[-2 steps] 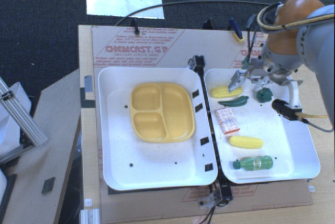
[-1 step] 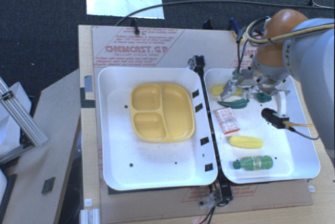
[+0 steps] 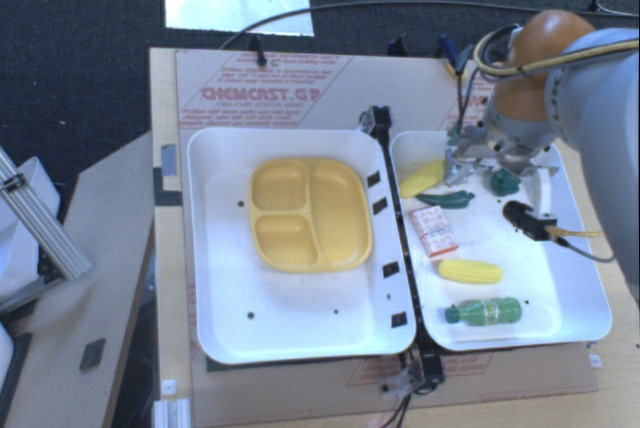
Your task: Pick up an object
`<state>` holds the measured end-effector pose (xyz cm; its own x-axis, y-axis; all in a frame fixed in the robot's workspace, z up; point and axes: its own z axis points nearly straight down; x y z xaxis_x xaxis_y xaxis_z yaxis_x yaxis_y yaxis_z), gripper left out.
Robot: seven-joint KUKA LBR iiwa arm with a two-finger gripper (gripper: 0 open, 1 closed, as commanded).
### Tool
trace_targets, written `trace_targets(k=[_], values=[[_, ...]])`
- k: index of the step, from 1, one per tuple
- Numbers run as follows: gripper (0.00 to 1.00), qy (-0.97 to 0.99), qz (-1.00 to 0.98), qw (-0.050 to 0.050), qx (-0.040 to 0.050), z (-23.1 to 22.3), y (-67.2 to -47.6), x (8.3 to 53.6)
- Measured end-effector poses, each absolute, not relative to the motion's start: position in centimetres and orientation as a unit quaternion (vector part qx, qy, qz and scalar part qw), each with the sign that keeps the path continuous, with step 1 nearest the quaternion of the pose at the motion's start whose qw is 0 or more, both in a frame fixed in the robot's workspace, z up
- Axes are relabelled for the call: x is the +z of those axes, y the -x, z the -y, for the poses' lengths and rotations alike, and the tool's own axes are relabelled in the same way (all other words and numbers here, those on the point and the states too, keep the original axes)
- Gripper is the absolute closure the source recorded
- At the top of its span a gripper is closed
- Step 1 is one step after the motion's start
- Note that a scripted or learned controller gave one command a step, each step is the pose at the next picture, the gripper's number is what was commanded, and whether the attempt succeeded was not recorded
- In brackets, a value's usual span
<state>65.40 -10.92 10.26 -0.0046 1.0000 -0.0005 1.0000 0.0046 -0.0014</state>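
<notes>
My end effector (image 3: 478, 161) hangs low over the right bin (image 3: 590, 301), at its far end; whether it stands wide or narrow I cannot tell. I judge this the approach step, nothing yet gripped. Candidates lie close: a smooth yellow banana-like piece (image 3: 422, 179) just left, a glossy green pepper (image 3: 446, 200) below. Next calls for centring, then descending.

Glossy plastic tray (image 3: 310, 214); smooth white plastic bins (image 3: 215, 316); matt wooden bench (image 3: 165, 96).
</notes>
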Motion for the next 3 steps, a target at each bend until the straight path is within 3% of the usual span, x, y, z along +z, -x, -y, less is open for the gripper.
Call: trace_targets(k=[2, 3], values=[[1.00, 0.706, 0.709, -0.004, -0.0025, 11.5, -66.2, 21.1], [1.00, 0.705, 0.709, -0.002, -0.0019, 11.5, -66.4, 24.4]])
